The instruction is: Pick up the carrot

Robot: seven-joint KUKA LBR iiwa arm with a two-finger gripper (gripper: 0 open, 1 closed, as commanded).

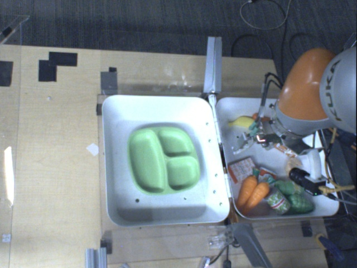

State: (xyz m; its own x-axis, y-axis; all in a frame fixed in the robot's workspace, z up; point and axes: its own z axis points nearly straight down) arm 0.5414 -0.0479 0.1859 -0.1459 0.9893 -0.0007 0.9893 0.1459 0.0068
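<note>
The arm, lettered "KU" on its grey shell, leans over the right bin from its right edge, its gripper low near the bin's far left corner. The carrot lies apart at the near left corner, beside green packets. The left bin holds a green tray.
</note>
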